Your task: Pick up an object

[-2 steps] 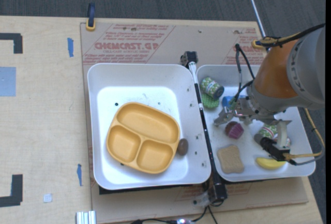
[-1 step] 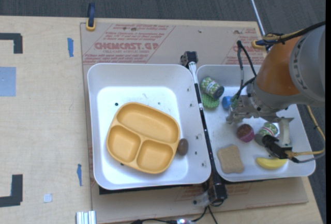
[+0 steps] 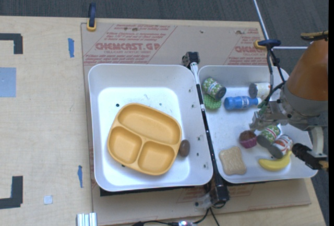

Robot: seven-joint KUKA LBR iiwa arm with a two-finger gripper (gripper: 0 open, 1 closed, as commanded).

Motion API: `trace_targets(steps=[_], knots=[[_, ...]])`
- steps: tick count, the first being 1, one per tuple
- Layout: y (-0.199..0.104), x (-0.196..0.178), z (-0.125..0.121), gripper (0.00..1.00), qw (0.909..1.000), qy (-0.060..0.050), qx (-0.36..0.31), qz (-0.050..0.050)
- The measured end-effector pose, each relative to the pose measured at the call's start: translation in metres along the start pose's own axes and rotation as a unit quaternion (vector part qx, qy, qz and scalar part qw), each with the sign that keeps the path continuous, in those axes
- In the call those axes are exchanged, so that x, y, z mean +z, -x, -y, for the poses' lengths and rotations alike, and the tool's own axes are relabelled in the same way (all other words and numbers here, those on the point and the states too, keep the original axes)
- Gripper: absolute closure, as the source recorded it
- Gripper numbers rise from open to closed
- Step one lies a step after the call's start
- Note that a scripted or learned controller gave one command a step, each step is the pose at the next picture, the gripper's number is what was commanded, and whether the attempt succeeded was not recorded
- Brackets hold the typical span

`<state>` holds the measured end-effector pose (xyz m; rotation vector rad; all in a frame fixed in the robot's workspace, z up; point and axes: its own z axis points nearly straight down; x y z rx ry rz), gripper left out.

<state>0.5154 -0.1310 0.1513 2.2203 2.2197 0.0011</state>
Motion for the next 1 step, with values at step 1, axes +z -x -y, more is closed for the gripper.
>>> trace_targets(steps=[1], knots=[[0.0298, -0.0304, 0.0185, 1.0, 1.0, 0.001, 0.0, 0.001]])
